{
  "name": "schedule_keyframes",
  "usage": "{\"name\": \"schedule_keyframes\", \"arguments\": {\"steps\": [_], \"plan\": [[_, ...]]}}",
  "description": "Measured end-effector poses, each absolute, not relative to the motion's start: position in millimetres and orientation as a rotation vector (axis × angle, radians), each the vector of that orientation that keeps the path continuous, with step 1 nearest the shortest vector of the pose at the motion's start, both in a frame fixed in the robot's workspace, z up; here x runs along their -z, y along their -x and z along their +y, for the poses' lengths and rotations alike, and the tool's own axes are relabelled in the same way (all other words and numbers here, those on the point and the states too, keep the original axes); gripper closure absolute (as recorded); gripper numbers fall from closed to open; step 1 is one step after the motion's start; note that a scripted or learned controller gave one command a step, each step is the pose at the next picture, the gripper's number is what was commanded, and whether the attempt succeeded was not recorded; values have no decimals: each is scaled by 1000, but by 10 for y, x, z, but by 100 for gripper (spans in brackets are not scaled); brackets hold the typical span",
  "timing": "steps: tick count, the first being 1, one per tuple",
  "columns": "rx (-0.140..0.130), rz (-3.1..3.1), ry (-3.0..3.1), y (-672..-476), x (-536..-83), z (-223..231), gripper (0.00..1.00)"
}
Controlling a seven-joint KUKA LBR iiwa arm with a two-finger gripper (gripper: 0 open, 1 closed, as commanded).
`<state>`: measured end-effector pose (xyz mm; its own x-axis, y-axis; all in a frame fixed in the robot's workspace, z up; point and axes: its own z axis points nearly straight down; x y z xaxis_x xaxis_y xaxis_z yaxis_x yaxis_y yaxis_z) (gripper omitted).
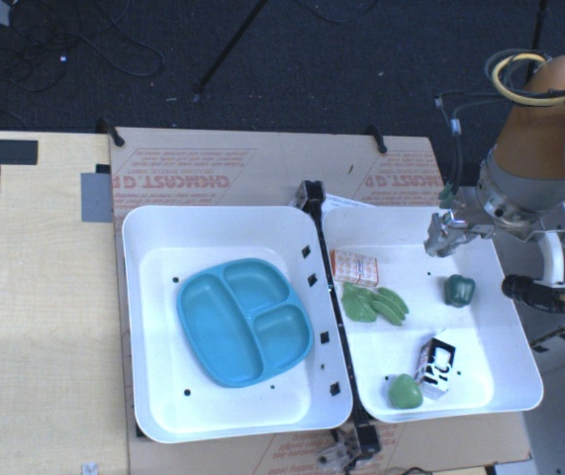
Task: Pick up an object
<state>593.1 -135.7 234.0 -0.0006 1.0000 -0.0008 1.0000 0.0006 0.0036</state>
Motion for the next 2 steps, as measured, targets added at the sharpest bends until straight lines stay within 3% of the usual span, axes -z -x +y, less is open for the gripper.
{"name": "schedule_keyframes", "arguments": {"steps": [2], "plan": [[2,2229,-2221,-5814,-2166,-380,100]]}}
